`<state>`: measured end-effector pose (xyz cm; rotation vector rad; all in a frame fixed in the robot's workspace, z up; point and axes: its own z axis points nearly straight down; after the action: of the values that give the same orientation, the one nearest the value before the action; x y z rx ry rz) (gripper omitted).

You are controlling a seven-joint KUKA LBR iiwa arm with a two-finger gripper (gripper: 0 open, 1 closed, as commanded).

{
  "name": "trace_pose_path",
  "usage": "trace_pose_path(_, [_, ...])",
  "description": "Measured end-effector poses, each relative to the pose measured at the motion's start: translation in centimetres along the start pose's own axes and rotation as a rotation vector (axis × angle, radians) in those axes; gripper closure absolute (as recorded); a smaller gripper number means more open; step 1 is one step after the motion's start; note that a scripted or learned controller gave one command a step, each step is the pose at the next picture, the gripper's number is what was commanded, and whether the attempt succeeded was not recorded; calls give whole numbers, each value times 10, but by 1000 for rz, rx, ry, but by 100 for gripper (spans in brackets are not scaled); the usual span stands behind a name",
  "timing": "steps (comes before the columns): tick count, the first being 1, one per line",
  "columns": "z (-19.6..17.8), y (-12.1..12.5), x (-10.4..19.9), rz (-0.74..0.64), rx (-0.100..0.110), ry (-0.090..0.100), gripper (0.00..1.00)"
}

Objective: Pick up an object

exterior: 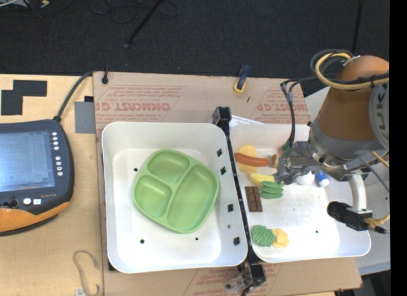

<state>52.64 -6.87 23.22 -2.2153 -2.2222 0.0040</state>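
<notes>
Cardboard sheeting covers the table [159,100] under two white bins, with dark floor and cables beyond. In the right bin [305,225] lies a cluster of toy food: a yellow banana-like piece [259,177] with a green ridged piece [272,190] touching it at its 5 o'clock, and a hot dog [251,158] just beside them at 11 o'clock. A brown chocolate bar [253,198] sits near the divider, at about 7 o'clock from the green piece, and a green-and-yellow toy [268,236] lies well apart at 6 o'clock, toward the bin's near rim.

The pincer [287,170] hangs low over the right bin, just beside the yellow and green pieces, which lie at its 8 o'clock. Nothing can be seen between its fingers, and whether they are spread or closed cannot be told from this slant.

This looks like the approach step, with the grasp not yet made. The next move calls for a short shift toward 8 o'clock and a descent centred on one piece, since the yellow and green toys touch and could be nudged apart instead of caught.

The left bin [121,161] holds a green divided plate [176,190]. A teach pendant [28,167] rests at the table's 9 o'clock edge.
</notes>
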Motion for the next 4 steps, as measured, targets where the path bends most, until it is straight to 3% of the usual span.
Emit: trace_pose_path(4, [-3, 14, -1, 3, 2, 0, 100])
